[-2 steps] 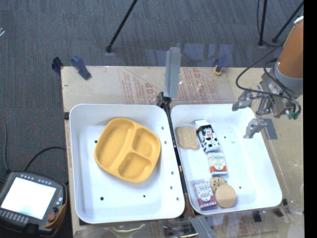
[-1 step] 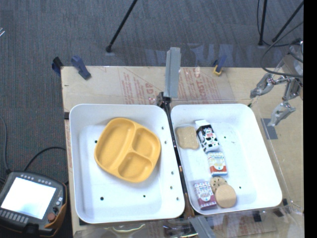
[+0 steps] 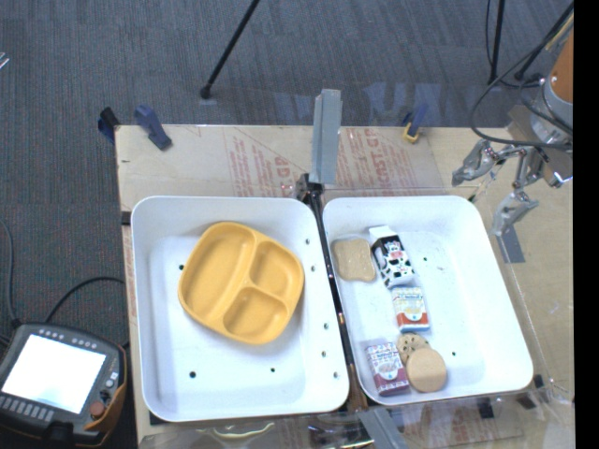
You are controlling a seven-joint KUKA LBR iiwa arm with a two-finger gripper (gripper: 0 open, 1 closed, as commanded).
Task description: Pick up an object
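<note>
White plastic forms the two shallow bins sitting side by side on the bench. The right bin (image 3: 487, 288) holds the candidates for picking, clustered along its left half: a tan bread slice (image 3: 353, 259) near the dividing edge, a black-and-white milk carton (image 3: 392, 259) just beside it, a small red-and-white box (image 3: 410, 309) below that, then a red snack packet (image 3: 386, 368), a cookie (image 3: 410, 344) and a round tan bun (image 3: 427, 370) touching one another near the front rim. The left bin (image 3: 154, 344) holds a yellow divided plate (image 3: 242, 282), lying flat and slightly turned.

The gripper (image 3: 505, 181) hangs outside the right bin, above its far right corner, well apart from every object. Its fingers appear spread apart, with nothing between them.

Judging from this, the pick has not begun: reaching, descending and closing all remain. The right half of the right bin is bare, giving open room to approach from the arm's side. The front cluster sits close to the rim and to each other, which could crowd a grasp there; the carton and box stand freer.
</note>
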